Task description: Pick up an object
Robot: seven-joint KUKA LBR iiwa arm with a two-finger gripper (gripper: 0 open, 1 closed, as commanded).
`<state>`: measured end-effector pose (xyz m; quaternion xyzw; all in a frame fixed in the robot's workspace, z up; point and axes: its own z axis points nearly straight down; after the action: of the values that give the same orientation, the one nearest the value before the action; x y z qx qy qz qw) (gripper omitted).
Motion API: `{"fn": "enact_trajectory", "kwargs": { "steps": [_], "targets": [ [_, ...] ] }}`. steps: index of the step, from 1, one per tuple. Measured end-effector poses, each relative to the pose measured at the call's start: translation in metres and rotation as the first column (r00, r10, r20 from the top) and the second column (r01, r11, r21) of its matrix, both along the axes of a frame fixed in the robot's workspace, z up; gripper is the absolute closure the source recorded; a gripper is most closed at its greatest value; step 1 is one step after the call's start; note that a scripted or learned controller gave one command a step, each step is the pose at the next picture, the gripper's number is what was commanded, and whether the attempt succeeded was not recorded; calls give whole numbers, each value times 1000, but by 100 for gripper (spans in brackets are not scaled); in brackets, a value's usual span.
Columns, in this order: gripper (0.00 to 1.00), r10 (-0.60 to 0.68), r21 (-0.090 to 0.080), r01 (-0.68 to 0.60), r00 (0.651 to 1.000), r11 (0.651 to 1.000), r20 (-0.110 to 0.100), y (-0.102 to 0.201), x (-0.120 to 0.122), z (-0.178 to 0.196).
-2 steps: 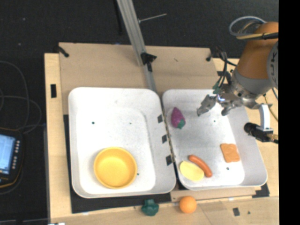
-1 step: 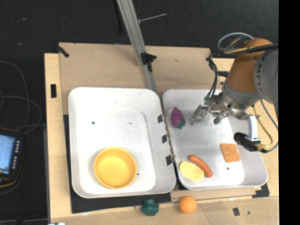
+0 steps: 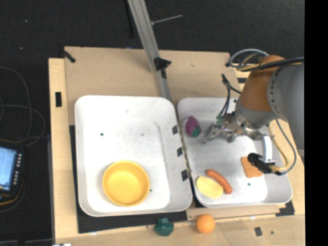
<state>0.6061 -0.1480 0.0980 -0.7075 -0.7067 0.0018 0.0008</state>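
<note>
1. The gripper [image 3: 211, 135] is hovering in the right bin [image 3: 279, 191], fingers spread and pinching nothing.
2. The purple object [image 3: 192, 126] is lying just left of the gripper, apart from it.
3. A sausage [image 3: 219, 181] is resting well below the gripper.

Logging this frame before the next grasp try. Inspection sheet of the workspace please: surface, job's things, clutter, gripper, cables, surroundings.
Surface: tan bench bearing a left bin and a right bin, both white, side by side.
Job's things: right bin holds a purple object, a red sausage-like piece, a pale yellow piece and an orange flat piece; left bin holds a yellow bowl.
Clutter: orange ball and green object on the bench, outside the bins.
Gripper: gripper low over the right bin, beside the purple object; nothing seen between its fingers.
Cables: black cables on the arm.
Surroundings: metal pole, handheld screen at left.
</note>
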Motion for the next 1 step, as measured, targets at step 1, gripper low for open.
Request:
{"fn": "enact_trajectory", "kwargs": {
  "steps": [1],
  "targets": [
    [100,-4,0,4,1000,1000,8,-1,2,14]
  ]
}}
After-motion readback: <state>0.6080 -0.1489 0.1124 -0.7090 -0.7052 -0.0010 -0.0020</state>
